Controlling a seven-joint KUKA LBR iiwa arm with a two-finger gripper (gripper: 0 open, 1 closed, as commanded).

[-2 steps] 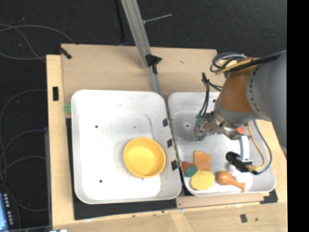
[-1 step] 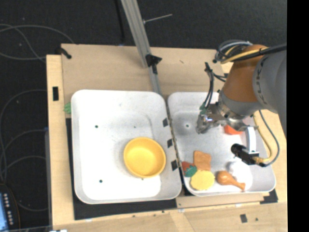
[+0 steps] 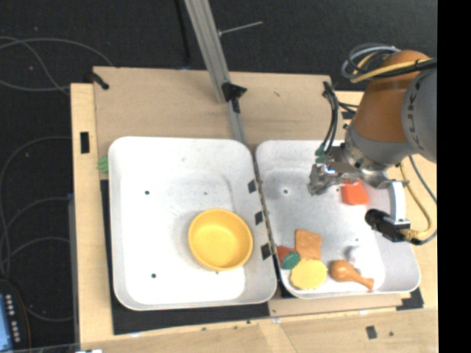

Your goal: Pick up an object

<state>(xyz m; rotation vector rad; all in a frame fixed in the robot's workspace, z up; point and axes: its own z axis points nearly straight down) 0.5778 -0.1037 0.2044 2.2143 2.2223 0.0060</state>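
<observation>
The arm's gripper [image 3: 321, 178] hung low over the right white plastic bin [image 3: 283, 168], just beside a small orange-red block [image 3: 355, 193]. Whether its fingers were wide or narrow could not be told, and nothing showed between them. No object seemed lifted yet; the pick remained to be done, by my judgement.
</observation>
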